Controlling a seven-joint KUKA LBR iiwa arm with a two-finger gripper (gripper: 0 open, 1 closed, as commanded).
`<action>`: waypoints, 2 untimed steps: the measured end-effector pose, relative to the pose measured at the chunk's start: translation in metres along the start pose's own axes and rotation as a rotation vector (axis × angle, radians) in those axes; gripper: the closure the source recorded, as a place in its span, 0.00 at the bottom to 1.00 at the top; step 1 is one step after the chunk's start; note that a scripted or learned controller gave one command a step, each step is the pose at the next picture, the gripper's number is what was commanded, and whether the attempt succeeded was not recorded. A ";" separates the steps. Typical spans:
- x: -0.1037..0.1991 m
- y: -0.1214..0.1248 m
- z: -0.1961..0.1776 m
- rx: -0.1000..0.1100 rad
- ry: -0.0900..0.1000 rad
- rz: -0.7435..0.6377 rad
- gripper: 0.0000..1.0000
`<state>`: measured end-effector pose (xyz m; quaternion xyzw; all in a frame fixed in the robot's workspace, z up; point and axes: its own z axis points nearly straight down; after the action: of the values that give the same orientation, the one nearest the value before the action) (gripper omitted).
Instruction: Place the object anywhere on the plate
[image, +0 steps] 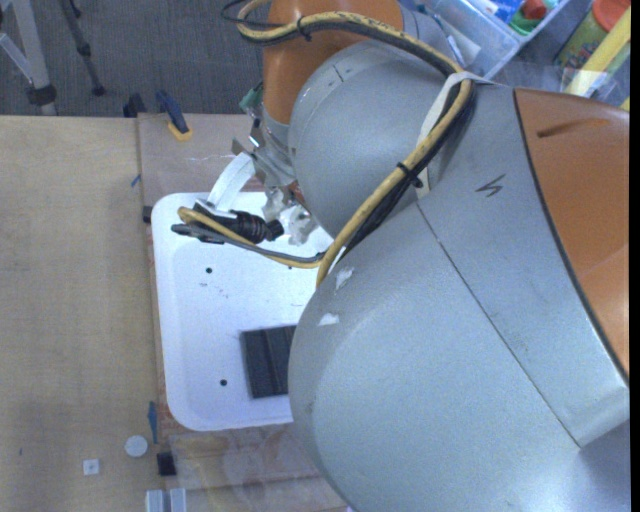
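Where the arm (440, 280) looms, perhaps half the bin (200, 300) bare.

From my station: arm (450, 300) casing, smooth grey with a satin sheen; orange band (310, 40), glossy. White bin (200, 330), smooth plastic-looking, slightly glossy. Dark ribbed block (264, 362) near side, matt. Bench (70, 300), pale matt wood.

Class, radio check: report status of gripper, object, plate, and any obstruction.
Gripper hidden behind the grey arm, state unreadable. Dark rectangular block lying in the shallow white bin, partly covered. Arm blocks most of the view.
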<state>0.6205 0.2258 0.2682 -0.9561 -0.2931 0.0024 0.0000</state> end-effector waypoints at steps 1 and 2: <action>-0.002 -0.001 -0.167 -0.001 0.003 -0.009 1.00; 0.008 0.008 -0.113 -0.001 0.006 0.396 1.00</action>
<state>0.6324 0.2237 0.3807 -0.9951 -0.0991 -0.0006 -0.0001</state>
